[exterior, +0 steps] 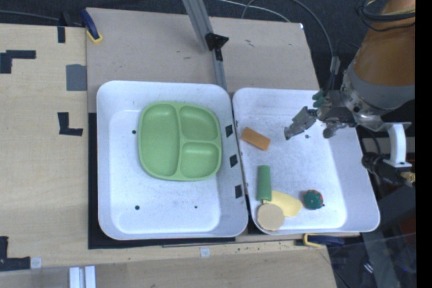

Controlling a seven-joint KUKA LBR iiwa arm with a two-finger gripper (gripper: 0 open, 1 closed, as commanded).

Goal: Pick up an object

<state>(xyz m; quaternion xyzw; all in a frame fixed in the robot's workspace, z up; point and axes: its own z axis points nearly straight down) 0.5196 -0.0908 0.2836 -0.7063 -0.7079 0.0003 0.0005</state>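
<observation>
Several small things lie in the right bin (pixel 351 212): an orange block (pixel 256 138) near its left wall, and a green cylinder (pixel 263 183), yellow piece (pixel 287 203), tan disc (pixel 271 216) and teal ball (pixel 312 199) along its near edge. The gripper (pixel 312 125) hangs over the far right part — fingers spread, empty.

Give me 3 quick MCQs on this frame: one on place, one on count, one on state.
1. Where is the green divided plate?
A. left bin
B. right bin
C. on the bench outside both bins

2. How many loose objects lie in the right bin?
A. two
B. five
C. eight

3. What is between the fingers of the gripper?
A. the orange block
B. the green cylinder
C. nothing

Answers:
1. A, the plate sits inside the left bin.
2. B, orange block, green cylinder, yellow piece, tan disc and small green-and-red ball.
3. C, the fingers are spread above bare bin floor, with the orange block apart to their left.
</observation>
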